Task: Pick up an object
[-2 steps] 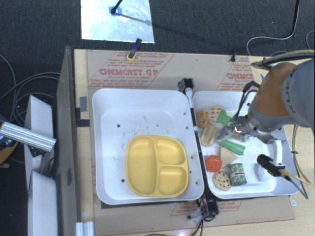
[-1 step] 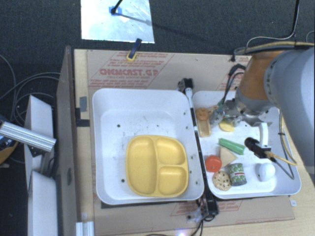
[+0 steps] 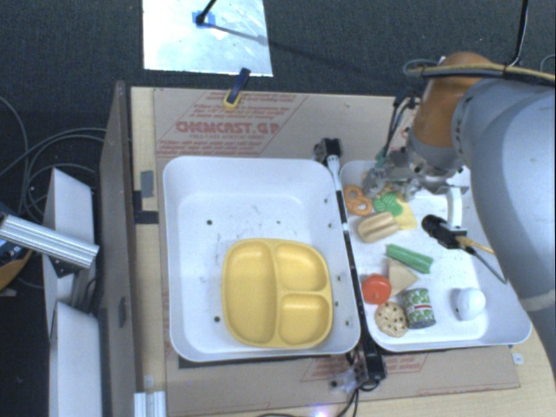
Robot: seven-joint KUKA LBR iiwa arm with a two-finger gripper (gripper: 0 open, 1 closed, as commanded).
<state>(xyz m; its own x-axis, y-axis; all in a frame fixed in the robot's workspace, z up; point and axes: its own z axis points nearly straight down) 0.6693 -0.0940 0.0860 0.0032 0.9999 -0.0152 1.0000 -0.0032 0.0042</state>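
Camera view: arm (image 3: 495, 137) crowds right bin's (image 3: 499, 324) toy-filled upper edge.

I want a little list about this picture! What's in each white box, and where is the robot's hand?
left bin: yellow plastic tray with three compartments
right bin: toy food, including an orange ring, a hot dog bun, a green stick, a red tomato, a cookie, a white egg
gripper: low over the right bin's far end, by the orange ring
holding anything: cannot tell

Bright, even light; slightly soft focus
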